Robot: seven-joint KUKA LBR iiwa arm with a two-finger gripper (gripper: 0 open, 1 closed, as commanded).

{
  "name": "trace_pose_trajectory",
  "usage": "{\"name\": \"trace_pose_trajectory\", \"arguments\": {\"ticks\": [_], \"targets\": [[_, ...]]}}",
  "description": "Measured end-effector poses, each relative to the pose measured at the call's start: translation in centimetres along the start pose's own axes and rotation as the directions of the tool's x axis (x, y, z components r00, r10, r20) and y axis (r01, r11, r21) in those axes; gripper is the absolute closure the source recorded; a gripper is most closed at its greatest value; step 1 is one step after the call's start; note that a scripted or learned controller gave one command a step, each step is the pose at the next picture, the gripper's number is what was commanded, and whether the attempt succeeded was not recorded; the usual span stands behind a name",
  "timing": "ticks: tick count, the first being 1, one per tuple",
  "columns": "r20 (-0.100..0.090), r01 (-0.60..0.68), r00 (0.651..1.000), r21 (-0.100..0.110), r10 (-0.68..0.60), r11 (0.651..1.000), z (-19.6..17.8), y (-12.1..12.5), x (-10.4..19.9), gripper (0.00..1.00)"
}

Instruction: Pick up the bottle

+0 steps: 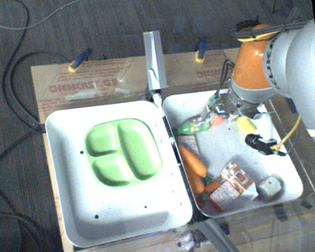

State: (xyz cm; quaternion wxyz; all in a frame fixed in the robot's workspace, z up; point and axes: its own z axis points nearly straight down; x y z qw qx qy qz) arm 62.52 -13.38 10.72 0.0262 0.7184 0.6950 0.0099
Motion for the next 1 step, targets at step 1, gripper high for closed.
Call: {"name": "trace_pose_trajectory", "arguments": {"ticks": [1], "targets": [[-0.016,0.064,0.998,0.031,-0.064,0.997,1.31,-4.19,0.96,0.00]]}}
